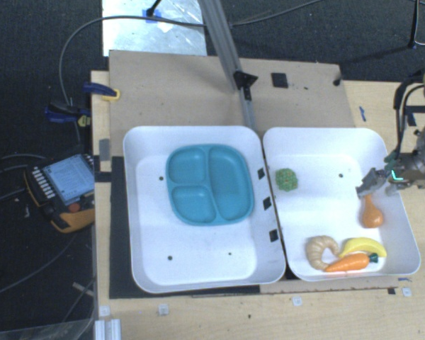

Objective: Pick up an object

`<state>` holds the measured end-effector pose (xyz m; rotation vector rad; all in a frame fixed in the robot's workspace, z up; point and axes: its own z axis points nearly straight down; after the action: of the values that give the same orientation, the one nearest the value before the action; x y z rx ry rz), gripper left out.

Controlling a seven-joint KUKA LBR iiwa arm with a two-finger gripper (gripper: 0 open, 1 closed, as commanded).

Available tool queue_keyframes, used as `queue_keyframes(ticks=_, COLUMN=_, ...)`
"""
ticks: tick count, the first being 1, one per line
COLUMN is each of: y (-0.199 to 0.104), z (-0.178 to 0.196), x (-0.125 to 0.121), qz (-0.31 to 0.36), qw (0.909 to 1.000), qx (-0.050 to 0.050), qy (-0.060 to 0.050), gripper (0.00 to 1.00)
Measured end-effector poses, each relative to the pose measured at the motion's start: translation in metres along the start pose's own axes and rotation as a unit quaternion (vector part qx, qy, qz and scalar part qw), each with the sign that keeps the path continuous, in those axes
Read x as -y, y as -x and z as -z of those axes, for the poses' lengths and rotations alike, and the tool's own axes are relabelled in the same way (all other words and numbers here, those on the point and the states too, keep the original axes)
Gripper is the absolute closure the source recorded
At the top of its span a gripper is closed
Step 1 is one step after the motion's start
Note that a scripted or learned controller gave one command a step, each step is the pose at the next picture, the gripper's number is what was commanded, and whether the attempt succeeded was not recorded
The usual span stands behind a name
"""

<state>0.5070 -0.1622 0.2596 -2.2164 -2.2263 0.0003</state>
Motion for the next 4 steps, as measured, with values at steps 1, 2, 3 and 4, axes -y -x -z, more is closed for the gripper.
queue_keyframes(ticks=1, y=0.0, z=0.001, x=-0.001, qz=0.0, qw=1.0, qx=0.0, qy=0.001, gripper=0.0)
queue_keyframes(ticks=2, y=0.005, z=-0.059, x=0.002, qz=-0.002, qw=1.0, qx=0.0, qy=0.0, gripper=0.0)
queue_keyframes(ticks=3, y=0.004, z=-0.108, x=-0.008, qz=-0.001, qw=1.0, qx=0.0, qy=-0.001, gripper=0.0)
queue_keyframes(ticks=4, y=-0.001, z=-0.161, x=-0.017, qz=-0.001, qw=1.0, qx=0.0, qy=0.0, gripper=0.0)
